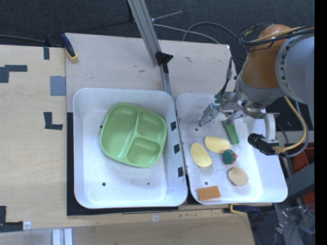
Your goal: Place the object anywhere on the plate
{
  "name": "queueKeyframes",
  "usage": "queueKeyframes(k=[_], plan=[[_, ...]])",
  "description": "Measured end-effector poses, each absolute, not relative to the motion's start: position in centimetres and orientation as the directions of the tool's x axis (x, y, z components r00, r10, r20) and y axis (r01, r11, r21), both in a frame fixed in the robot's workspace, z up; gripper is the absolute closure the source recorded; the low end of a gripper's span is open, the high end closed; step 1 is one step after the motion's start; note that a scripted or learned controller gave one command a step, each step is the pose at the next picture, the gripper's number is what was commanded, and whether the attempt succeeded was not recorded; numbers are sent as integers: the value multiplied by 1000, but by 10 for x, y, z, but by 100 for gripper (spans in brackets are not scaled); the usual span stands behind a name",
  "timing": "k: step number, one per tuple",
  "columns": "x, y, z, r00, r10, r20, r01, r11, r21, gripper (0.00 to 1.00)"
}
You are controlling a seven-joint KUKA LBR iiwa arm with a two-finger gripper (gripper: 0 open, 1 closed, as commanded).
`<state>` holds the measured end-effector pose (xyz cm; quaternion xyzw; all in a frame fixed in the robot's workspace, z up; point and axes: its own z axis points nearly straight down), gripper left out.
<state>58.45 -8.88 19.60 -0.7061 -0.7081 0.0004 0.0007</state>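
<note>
Camera view: gripper (220,114) hangs over the right bin (271,188), fingers spread, nothing between them. Green stick (231,133) lies just right of gripper, long axis near-vertical in frame, top end toward the wrist. Yellow piece (217,145) just below gripper, lying crosswise. Risk: food is crowded, so fingers could nudge neighbours or close on nothing; plate (134,135) sits well left of gripper in the other bin

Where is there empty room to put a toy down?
The green plate has three bare sections. The left bin has bare floor along its front edge. It is crowded in the right bin, around the two yellow pieces and the tool.
</note>
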Motion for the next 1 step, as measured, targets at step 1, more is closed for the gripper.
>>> queueKeyframes(k=[1], plan=[[585, -89, 196, -3, 1000, 1, 1000, 3, -1, 0]])
